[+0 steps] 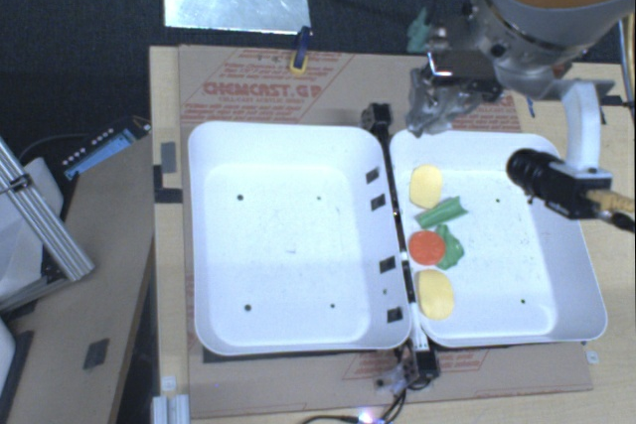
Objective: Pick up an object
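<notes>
Tool (pixel 437 114) hovered above far rim of right bin (pixel 566 313), empty, finger spread impossible to tell. Nothing lifted yet; whole pick judged still ahead. Nearest along right bin's left side lay a yellow piece (pixel 435 294), then a red round piece (pixel 427 246) touching a green piece (pixel 450 249), another green piece (pixel 440 212), farthest a second yellow piece (pixel 426 184). Left bin (pixel 288 233) held nothing.

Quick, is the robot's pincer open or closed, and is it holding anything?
Pincer: cannot be told; it hangs over the right bin's far edge, with no object visible in it.
</notes>
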You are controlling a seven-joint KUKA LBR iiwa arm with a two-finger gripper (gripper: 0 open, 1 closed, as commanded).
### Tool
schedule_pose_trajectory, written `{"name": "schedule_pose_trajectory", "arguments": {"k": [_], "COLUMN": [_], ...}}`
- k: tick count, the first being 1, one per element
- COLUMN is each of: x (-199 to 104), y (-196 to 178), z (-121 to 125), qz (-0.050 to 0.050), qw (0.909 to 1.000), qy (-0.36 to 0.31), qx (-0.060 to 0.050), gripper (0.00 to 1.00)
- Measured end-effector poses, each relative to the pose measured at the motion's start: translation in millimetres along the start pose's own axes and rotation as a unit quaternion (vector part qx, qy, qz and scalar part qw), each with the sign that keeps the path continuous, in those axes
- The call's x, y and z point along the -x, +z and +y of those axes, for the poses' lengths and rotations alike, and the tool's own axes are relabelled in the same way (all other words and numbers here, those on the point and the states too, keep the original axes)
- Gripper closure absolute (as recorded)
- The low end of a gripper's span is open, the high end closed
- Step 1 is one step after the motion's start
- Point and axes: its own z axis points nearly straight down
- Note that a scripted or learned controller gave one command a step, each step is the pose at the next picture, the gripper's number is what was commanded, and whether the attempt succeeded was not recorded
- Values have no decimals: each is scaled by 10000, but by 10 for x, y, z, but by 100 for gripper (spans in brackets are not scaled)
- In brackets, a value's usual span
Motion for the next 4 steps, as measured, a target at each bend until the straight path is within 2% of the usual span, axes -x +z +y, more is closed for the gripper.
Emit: {"name": "schedule_pose_trajectory", "arguments": {"k": [1, 2, 3, 4], "x": [-236, 1101, 677, 447], "y": [-163, 406, 2147, 1057], "z": [8, 348, 649, 389], "qz": [-9, -32, -18, 1], "qw": [10000, 9999, 10000, 10000], "qy": [15, 97, 17, 7], "qx": [-3, -25, -59, 47], "gripper": [100, 100, 100, 100]}}
